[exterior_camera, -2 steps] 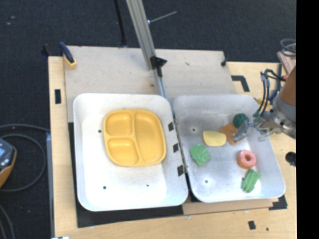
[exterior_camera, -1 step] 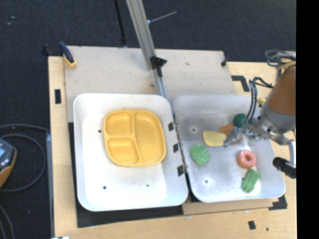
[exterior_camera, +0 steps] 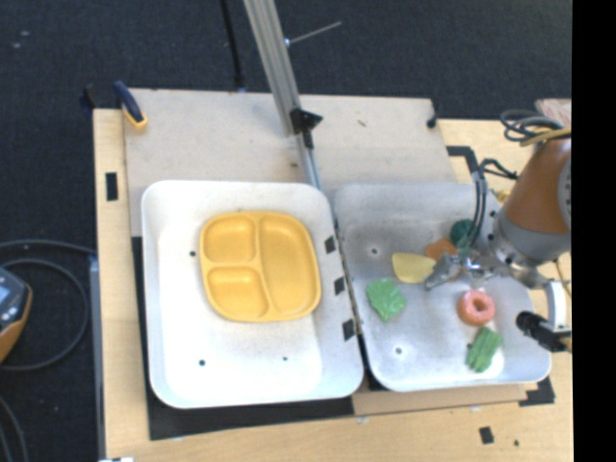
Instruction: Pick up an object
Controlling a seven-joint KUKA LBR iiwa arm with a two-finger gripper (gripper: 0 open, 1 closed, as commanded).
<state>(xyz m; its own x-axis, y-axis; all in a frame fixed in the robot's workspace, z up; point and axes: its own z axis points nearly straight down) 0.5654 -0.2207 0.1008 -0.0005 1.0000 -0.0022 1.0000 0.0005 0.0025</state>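
Right-hand shallow white bin [exterior_camera: 385, 210] holds the loose objects. A pale yellow wedge-shaped piece [exterior_camera: 412, 268] lies flat near the centre. A light green leafy piece [exterior_camera: 387, 299] sits just left and below it. A pink ring-shaped piece [exterior_camera: 476, 307] lies flat toward the right side. A darker green ridged piece [exterior_camera: 483, 348] lies just below the ring. A small orange piece [exterior_camera: 440, 248] and a teal piece [exterior_camera: 463, 231] sit near the upper right, partly hidden.

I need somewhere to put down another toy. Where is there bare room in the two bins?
The left bin has bare floor below and left of the yellow tray. In the right bin, the near-left corner below the green piece is free. Around the gripper and pink ring it's crowded.
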